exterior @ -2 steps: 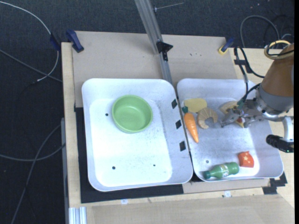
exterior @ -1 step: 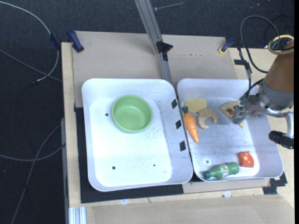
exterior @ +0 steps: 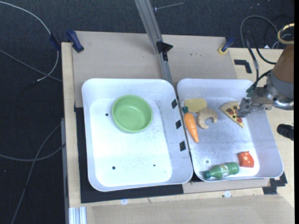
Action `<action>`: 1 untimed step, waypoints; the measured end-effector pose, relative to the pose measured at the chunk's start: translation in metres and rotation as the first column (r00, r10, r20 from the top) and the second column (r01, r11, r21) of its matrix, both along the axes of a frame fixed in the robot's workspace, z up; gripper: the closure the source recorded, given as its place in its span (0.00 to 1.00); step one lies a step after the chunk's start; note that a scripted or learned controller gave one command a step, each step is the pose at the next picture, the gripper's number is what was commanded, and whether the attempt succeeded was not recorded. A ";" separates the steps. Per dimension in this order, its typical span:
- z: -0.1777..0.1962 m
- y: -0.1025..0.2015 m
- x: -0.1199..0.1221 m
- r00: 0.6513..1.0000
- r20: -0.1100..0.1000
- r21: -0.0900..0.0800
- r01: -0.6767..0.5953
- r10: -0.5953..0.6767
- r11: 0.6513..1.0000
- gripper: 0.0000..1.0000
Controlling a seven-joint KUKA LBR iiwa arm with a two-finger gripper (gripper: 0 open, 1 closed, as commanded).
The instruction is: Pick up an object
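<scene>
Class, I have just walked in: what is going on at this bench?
A grey robot arm reaches in from the right, its gripper low over a toy pizza slice in the right white bin. Nothing looks lifted yet. A toy carrot, croissant and green bottle lie nearby; a green bowl sits in the left bin.

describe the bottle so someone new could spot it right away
Look in the right bin, the one beside the bin with the green bowl. Along its near edge lies the bottle, on its side, left of a red-orange toy. It is the bin's only green thing, with a white label.
</scene>
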State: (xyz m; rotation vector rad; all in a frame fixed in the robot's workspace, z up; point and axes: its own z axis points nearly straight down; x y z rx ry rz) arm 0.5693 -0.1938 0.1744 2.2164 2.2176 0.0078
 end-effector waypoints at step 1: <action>0.066 -0.007 0.002 1.000 0.001 0.000 0.000 0.000 1.000 1.00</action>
